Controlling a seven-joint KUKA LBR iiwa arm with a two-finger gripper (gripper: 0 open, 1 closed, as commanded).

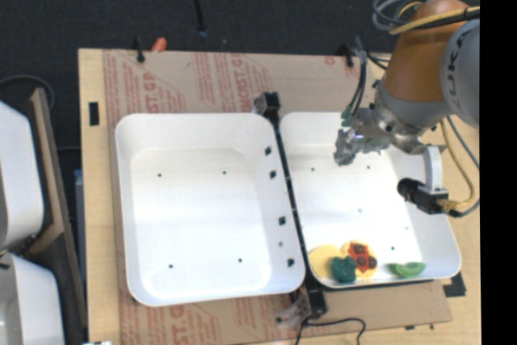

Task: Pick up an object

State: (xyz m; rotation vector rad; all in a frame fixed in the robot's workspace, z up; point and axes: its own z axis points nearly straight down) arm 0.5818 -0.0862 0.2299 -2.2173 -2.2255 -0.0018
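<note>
My gripper (347,149) hangs over the far part of the right bin (323,206), pointing down and left from the orange-banded wrist. Several small objects lie along that bin's near edge: a yellow flat piece (324,259), a dark green lump (343,270), a red and black toy (359,254) and a light green piece (406,269). The gripper is well away from them, toward the far side. Nothing shows between the gripper and the bin floor.
The left bin (202,206) sits beside the right one, with a black clip-studded divider (283,190) between them. Both rest on a cardboard-covered bench (202,85). A black fitting with a cable (424,196) hangs off the arm over the right bin.
</note>
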